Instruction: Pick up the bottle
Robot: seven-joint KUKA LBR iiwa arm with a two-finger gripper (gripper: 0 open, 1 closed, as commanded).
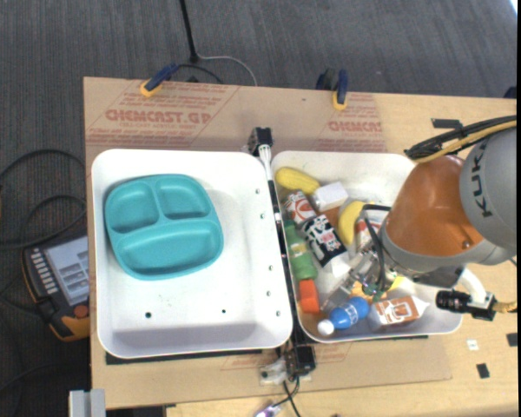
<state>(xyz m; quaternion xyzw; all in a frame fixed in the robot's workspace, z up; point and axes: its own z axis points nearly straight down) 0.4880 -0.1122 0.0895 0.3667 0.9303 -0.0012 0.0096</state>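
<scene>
Scene: slanted look down on a bench with two shallow white bins side by side.
Left bin (122, 320): holds a teal divided tray (163, 224), nothing else.
Right bin (434, 327): crowded with small items, among them a yellow banana-like piece (297, 181) at the 11 o'clock corner and an orange block (307, 297) along the 9 o'clock wall.
Bottle (346, 315): small, blue-bodied with a white cap, lying on its side near the 6 o'clock wall of the right bin, well towards the 7 o'clock corner.
Bottle axis: runs roughly from 8 o'clock, the white cap end, to 2 o'clock, the blue body end.
Arm: reaches in from 3 o'clock, orange band and grey housing covering much of the right bin's 3 o'clock half.
Gripper (367, 274): low over the clutter at the middle of the right bin, just beside the bottle's upper end.
Claw state: cannot tell whether spread or pressed together, tips lost among the items below.
Key relation: bottle lies at about 7 o'clock from the gripper, close by, not seen held.
Likely need: a short shift towards 7 o'clock, with the closing direction set across the bottle's 8-to-2 axis.
</scene>
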